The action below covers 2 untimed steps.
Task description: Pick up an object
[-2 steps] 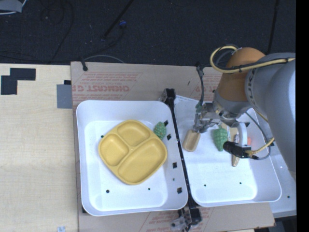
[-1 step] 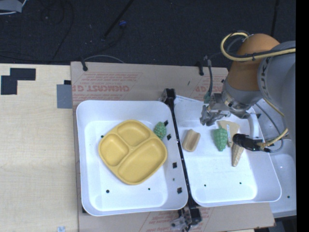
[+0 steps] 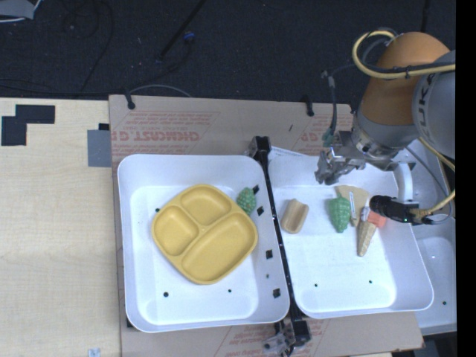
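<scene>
Claw [image 3: 332,167] is hovering over right bin [image 3: 401,292], finger state unreadable; green toy [image 3: 340,213], wedge [image 3: 355,197] and cone [image 3: 366,236] are crowding together, risking a glancing, failed grasp.

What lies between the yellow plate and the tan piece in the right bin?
In the camera view, between the yellow plate and the tan piece: a small green object at the plate's edge, then the black divider where the bins meet.
</scene>
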Each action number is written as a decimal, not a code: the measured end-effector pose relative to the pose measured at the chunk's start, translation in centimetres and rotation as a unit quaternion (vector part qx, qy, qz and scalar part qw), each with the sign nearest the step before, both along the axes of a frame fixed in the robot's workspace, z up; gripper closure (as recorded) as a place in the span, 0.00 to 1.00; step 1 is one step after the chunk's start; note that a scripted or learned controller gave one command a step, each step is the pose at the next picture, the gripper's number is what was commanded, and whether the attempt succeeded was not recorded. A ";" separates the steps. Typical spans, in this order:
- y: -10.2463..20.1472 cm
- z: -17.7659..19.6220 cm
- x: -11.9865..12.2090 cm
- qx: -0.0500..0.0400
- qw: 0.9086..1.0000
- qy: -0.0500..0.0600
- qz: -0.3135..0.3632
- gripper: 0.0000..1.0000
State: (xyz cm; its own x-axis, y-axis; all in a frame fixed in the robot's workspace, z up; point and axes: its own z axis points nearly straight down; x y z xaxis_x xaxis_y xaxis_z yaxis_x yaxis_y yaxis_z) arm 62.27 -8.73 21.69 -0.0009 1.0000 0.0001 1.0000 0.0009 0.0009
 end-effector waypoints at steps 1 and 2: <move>-0.1 5.2 0.1 0.000 1.000 -0.001 0.000 1.00; 5.8 4.7 0.8 0.000 1.000 0.001 0.001 1.00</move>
State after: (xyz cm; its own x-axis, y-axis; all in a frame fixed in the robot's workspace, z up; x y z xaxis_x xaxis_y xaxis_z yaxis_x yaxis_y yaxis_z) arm 63.10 -2.97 26.43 -0.0038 1.0000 0.0007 1.0000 0.0038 -0.0017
